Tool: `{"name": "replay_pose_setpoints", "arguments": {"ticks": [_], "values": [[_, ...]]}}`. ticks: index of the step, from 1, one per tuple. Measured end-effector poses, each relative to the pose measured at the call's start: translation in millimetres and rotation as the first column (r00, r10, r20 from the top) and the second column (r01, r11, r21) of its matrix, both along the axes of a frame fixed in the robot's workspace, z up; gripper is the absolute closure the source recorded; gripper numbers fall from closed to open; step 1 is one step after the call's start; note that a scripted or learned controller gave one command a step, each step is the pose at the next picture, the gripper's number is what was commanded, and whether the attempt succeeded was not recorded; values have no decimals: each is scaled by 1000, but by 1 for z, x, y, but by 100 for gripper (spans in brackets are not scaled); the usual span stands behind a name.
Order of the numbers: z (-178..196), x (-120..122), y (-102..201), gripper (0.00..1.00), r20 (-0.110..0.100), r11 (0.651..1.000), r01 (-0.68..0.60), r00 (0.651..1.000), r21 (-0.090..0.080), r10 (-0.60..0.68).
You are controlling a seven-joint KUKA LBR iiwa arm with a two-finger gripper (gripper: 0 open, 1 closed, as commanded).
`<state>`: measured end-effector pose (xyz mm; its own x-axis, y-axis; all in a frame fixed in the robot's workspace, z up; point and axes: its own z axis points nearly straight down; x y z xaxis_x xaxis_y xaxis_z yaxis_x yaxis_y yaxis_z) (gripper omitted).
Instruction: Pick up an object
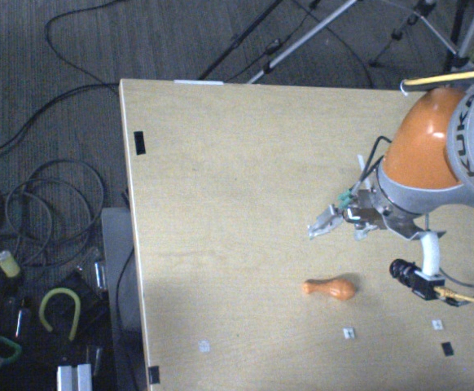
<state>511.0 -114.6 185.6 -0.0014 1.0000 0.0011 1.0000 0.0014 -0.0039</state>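
You are looking down on a pale wooden bench top [237,218] with the arm [428,149] reaching in from the right, its orange band bulging above the wrist. The gripper [322,226] points left and slightly down over bare wood; whether it is parted or closed you cannot tell at this size, and nothing can be seen in its grasp. The orange pear-shaped object [331,287] lies on its side on the bench, just below the gripper and apart from it, narrow end pointing left
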Motion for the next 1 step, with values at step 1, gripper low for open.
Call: {"name": "replay_pose_setpoints", "arguments": {"ticks": [1], "values": [[-103,57,-19,0,-1,1000,-30,1000,-1,30]]}}
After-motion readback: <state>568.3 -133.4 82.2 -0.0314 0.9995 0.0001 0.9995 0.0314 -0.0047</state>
